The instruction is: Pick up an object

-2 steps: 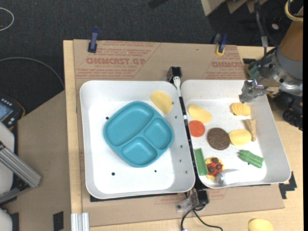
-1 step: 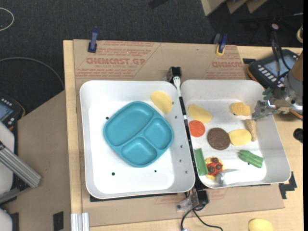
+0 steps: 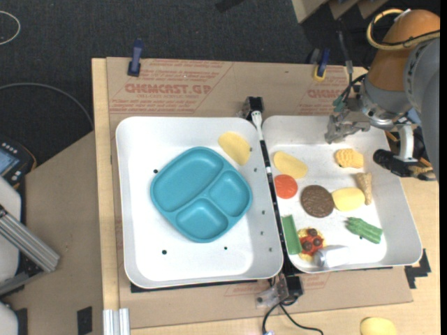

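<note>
My gripper hangs over the far edge of the right bin, open, with nothing between its fingers. Just in front of it and to the right lies a ridged orange-yellow piece. Further objects in this bin are a yellow oblong, a red ball, a brown disc, a yellow lump, a tan cone, a green pickle-like piece, a green stick, a red-and-yellow piece and a silvery item.
The left bin bears a blue divided plate and a yellow lump by the far right corner. A black divider runs between the bins. The arm's wrist stands over the back right. Clamps hold the board.
</note>
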You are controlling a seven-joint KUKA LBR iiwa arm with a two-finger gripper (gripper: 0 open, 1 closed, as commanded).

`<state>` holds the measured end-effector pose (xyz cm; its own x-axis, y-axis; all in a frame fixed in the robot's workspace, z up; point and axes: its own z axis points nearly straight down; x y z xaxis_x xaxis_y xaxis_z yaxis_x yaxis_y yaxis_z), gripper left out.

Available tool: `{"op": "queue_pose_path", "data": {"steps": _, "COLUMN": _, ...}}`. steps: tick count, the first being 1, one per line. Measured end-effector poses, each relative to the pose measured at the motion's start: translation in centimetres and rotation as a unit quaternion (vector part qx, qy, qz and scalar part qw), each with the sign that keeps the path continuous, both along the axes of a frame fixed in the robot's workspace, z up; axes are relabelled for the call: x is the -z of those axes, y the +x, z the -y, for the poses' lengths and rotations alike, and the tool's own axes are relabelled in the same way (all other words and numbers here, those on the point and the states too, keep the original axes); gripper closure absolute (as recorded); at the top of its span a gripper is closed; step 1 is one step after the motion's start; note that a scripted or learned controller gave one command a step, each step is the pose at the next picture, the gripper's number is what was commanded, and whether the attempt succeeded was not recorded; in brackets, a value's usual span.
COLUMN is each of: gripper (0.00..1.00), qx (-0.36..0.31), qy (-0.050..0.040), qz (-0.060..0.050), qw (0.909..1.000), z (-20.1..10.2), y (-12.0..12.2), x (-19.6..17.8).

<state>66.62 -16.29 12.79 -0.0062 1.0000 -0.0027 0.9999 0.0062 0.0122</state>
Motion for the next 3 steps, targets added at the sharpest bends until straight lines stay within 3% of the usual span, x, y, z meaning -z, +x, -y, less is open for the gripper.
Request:
{"op": "queue_pose_path", "data": {"steps": 1, "gripper": 1.0, "qx": 0.004, "qy": -0.0011, "qz": -0.002, "qw": 1.0, "z": 6.4, "y": 0.1, "x": -4.0}}
{"op": "queue_pose_path", "data": {"steps": 2, "gripper": 1.0, "qx": 0.002, "qy": 0.0016, "qz": -0.007, "qw": 1.0, "z": 1.7, "y": 0.0, "x": -2.7}}
{"op": "queue_pose_path", "data": {"steps": 3, "gripper": 1.0, "qx": 0.004, "qy": 0.0004, "qz": -0.006, "qw": 1.0, "z": 6.3, "y": 0.0, "x": 1.0}}
